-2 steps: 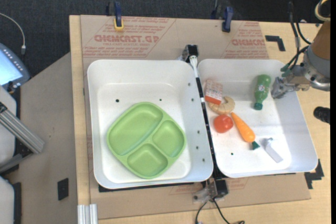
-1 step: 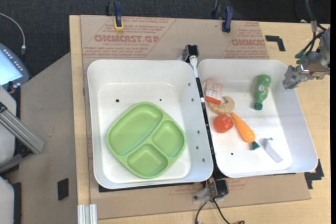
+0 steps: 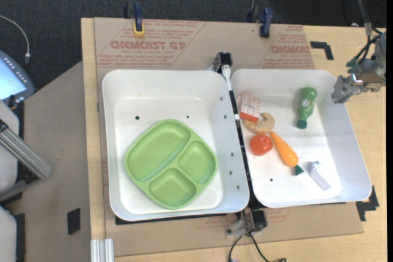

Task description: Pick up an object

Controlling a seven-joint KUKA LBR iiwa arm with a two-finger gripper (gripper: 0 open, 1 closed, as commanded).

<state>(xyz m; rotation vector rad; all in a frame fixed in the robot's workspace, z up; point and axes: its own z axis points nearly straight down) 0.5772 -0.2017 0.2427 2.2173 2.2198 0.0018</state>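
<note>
1. green bottle (image 3: pixel 305 107) lies flat in the right bin (image 3: pixel 344 150), long axis near vertical in frame, slightly tilted; one end toward the bin's far wall, the other toward the near side. Which end is the cap: can't tell
2. bottle sits just left of the gripper (image 3: pixel 341 94), roughly level with it, not touching; nothing visible between the jaws
3. jaw state: cannot tell, gripper is small and blurred at the bin's right rim
4. carrot (image 3: pixel 285 150) is further left and nearer the camera than the jaws, long axis diagonal, orange tip up-left, green end down-right
5. tomato (image 3: pixel 261 144) touches or nearly touches the carrot's upper end, on its left
6. orange-and-white packet (image 3: pixel 249 107) and a tan round piece (image 3: pixel 263 124) sit well left of the jaws, near the divider
7. small grey-white item (image 3: pixel 317 175) lies near the carrot's green end, below-left of the jaws
8. left bin (image 3: pixel 116 101) holds a green divided plate (image 3: pixel 171 163), well apart from the jaws
</note>
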